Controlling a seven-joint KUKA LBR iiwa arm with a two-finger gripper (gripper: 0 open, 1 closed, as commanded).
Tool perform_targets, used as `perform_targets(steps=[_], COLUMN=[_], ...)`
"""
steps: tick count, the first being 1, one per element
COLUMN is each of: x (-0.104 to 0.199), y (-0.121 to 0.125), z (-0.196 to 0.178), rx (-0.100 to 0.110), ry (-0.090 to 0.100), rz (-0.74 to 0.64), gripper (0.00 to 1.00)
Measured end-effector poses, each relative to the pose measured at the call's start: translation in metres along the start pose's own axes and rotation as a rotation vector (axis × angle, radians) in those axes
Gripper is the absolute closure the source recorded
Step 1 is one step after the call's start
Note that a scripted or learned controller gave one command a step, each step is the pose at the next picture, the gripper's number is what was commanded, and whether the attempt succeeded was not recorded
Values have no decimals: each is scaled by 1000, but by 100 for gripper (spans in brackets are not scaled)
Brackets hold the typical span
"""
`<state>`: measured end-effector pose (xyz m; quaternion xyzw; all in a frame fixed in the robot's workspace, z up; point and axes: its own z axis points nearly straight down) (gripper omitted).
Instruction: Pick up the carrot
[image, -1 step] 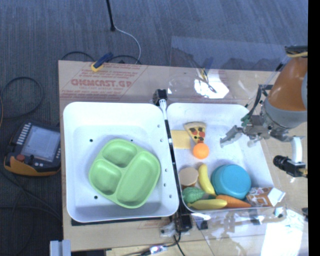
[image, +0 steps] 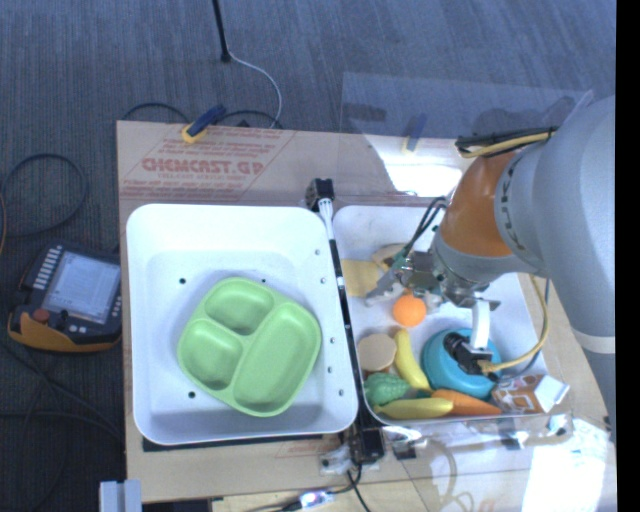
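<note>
In the right bin (image: 365, 228): we count about 8 loose things, crowded toward the near edge.
Carrot (image: 466, 402): it lies flat along the bin's near edge, just below the blue bowl (image: 450, 368). A yellow piece of toy food (image: 415, 408) is at its left end and a small box (image: 520, 393) at its right end.
Gripper (image: 410, 283): it hangs over the middle of the right bin, well apart from the carrot, at the end of the grey arm that comes in from the right. We cannot tell how far open it is, nor whether it has hold of anything.
Orange ball (image: 408, 311): it sits right under the gripper; we cannot tell whether the 2 touch.
Banana (image: 407, 360): it lies below the ball, curving down along the left side of the blue bowl.
Tan disc (image: 377, 351): it is just left of the banana, near the wall between the 2 bins.
Green vegetable (image: 386, 387): it lies below the disc, touching the yellow piece.
Left bin (image: 160, 250): it holds 1 green plate (image: 250, 345) with 3 compartments, and we see nothing lying on it.
Beside the bench: a handheld screen (image: 70, 295) with an orange underside lies on the carpet to the left.
</note>
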<state>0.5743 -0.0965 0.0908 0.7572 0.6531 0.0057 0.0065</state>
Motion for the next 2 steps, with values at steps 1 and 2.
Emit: perform_targets(steps=[1,2], x=[-2,63], y=[1,55], z=[-11,-93], rx=[-1,17], ry=[-1,-5], rz=[1,271], gripper=[100,100])
